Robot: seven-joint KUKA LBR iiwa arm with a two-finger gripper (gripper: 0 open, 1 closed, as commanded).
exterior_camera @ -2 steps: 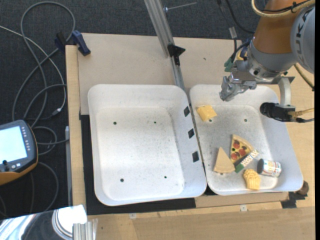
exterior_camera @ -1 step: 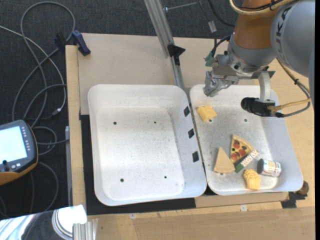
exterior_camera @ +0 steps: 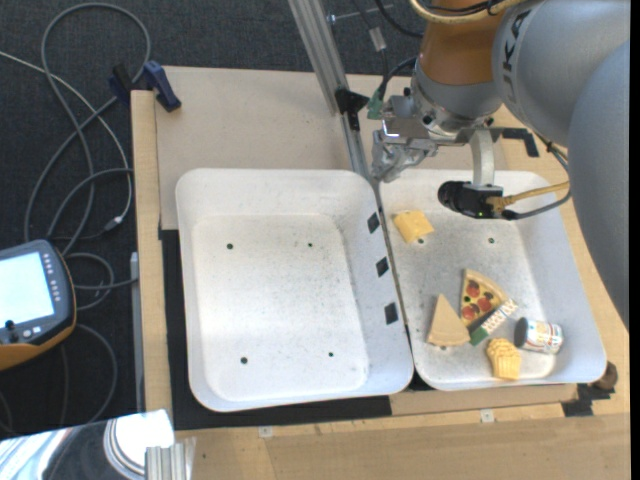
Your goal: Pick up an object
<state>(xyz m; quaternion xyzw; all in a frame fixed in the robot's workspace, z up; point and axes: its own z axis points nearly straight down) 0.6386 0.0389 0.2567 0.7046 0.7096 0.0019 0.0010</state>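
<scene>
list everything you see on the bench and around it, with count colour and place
shallow white bins: 2, white, side by side on bench
yellow cheese-like wedge: 1, yellow, right bin, upper left
tan triangular block: 1, tan, right bin, lower middle
toy pizza slice: 1, orange-red, right of tan block
small white can: 1, white, right bin, lower right
yellow ridged piece: 1, yellow, right bin, front edge
blue clamp: 1, blue, bench's far left corner
handheld pendant: 1, grey-orange, left floor
gripper: 1, grey, above right bin's far left corner

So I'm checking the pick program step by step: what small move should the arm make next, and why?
Probably shift the gripper a little toward the camera and lower it over the yellow cheese piece. The gripper hangs above the far rim of the right bin, holding nothing visible, and that piece lies alone, closest to it, apart from the cluster near the front.
</scene>
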